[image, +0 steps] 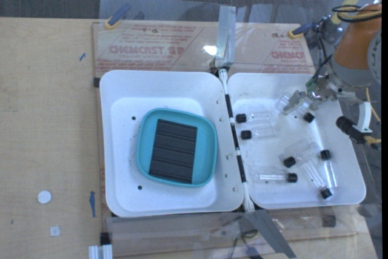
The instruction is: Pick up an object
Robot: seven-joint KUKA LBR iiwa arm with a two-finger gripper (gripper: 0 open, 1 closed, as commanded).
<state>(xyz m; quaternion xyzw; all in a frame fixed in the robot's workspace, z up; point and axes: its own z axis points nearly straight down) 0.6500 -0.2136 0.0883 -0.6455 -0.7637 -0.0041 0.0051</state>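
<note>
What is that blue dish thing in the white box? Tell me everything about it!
The teal dish is a shallow, square tray with rounded corners and a raised rim, and it looks like plastic. It lies flat in the left bin, turned a little askew. A dark grey ribbed slab rests inside it, covering most of its floor. Nothing else touches it; the gripper is over the other bin.

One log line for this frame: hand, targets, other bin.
hand: over right bin, upper right | vials: loose in right bin | left bin: teal tray
</note>
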